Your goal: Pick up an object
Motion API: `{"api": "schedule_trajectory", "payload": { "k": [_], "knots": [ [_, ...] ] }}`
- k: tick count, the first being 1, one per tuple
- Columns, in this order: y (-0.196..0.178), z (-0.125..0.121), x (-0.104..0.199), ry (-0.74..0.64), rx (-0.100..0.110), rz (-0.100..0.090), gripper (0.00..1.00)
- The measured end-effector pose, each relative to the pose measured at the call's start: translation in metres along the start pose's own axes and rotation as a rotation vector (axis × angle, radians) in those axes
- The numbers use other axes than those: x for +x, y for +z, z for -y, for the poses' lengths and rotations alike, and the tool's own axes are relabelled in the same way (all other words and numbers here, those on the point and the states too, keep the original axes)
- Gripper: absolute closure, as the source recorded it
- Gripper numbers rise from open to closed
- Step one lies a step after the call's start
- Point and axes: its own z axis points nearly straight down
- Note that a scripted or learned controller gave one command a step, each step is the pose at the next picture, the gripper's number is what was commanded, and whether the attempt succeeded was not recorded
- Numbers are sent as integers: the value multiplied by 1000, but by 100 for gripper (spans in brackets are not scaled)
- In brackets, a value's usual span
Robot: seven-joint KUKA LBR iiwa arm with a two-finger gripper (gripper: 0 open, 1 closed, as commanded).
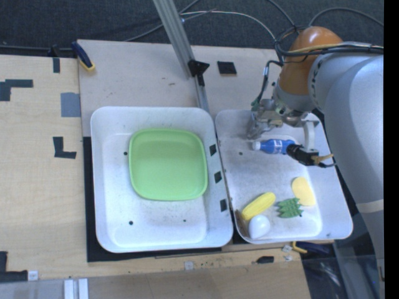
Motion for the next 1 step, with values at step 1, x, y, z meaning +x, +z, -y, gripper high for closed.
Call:
{"api": "schedule_trajectory", "payload": {
  "k": [1],
  "knots": [
    [-44, 1, -5, 1, -4, 0, 100]
  ]
}}
